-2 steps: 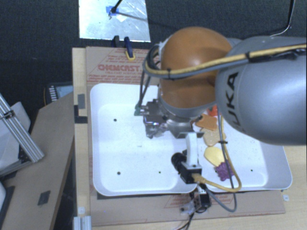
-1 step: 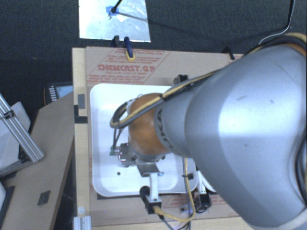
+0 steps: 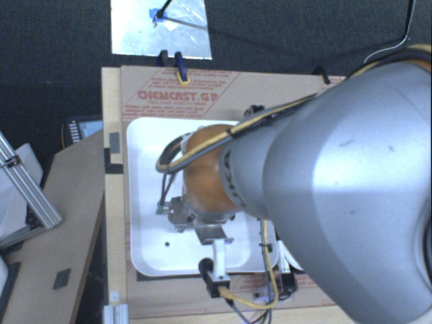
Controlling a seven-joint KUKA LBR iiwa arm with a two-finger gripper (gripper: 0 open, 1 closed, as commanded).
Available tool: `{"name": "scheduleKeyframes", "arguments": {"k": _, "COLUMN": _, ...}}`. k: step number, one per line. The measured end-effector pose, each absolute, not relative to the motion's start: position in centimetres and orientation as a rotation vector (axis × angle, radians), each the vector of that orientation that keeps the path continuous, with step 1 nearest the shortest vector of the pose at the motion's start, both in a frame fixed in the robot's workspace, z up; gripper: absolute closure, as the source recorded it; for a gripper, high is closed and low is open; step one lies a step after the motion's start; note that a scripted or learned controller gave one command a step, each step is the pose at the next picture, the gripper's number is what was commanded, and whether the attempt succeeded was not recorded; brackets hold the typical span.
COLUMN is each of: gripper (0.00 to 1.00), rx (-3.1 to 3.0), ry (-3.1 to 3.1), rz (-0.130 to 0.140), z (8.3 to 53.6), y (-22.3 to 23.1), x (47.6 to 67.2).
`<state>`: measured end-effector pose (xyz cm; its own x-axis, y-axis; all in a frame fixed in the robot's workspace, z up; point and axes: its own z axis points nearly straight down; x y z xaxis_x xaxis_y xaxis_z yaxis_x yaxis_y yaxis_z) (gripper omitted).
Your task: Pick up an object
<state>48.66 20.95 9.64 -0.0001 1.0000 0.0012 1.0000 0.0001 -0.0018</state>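
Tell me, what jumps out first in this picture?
The big grey robot arm fills the right side, reaching in over a shallow white bin at the centre. Its orange band glows above the wrist, with yellow cable looping beside it. At the top, a shiny silver sheet lies on dark cloth.

You can read one piece of printing: on the brown protective sheet [image 3: 177, 92] that lies under the white bin [image 3: 145, 181], large red letters spell "CHEMCAST", followed by what looks like "GP". The smaller red lines above and below that name are too fine and blurred for you to make out. You find the same red print along the sheet's left and lower edges, but it is unreadable there.
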Motion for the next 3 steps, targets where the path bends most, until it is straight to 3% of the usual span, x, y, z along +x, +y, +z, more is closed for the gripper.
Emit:
{"name": "scheduleKeyframes", "arguments": {"k": 1, "gripper": 1.00, "rx": -2.220, "ry": -2.219, "rz": 0.001, "z": 10.7, "y": 20.9, "x": 48.7}}
{"name": "scheduleKeyframes", "arguments": {"k": 2, "gripper": 1.00, "rx": -2.216, "ry": -2.226, "rz": 0.001, "z": 8.3, "y": 23.5, "x": 48.6}}
{"name": "scheduleKeyframes", "arguments": {"k": 3, "gripper": 1.00, "rx": -2.220, "ry": -2.229, "rz": -0.024, "z": 24.7, "y": 23.3, "x": 48.9}}
